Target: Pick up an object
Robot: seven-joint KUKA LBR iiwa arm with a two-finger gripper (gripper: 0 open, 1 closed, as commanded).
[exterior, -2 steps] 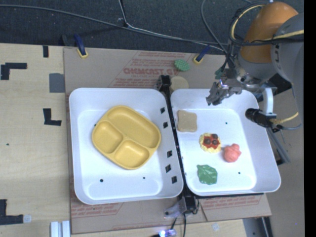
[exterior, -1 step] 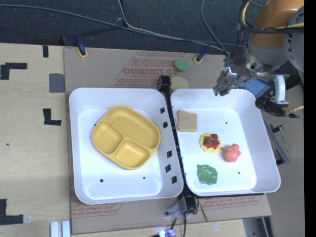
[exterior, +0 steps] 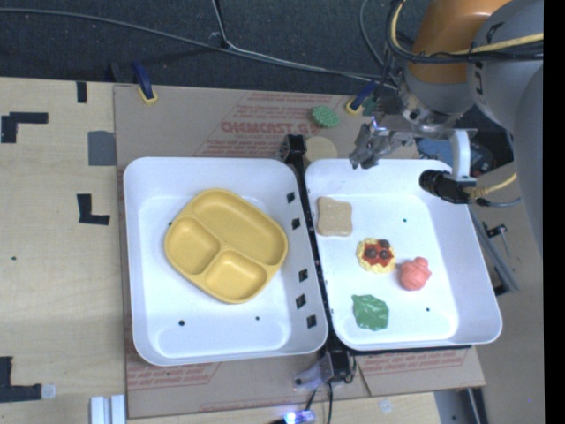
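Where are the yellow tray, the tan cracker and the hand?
yellow tray (exterior: 226, 246): camera view, centre divider.
tan cracker (exterior: 335, 217): camera view, middle of top face.
hand (exterior: 365, 156): camera view, between fingertips.

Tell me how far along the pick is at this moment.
Done: nothing looks picked. The tan piece, yellow tart, red piece and green piece all lie on the floor of the right bin. In hand: the gripper sits at that bin's far rim with nothing visible between its fingers. Left: choosing, reaching, grasping and lifting one.
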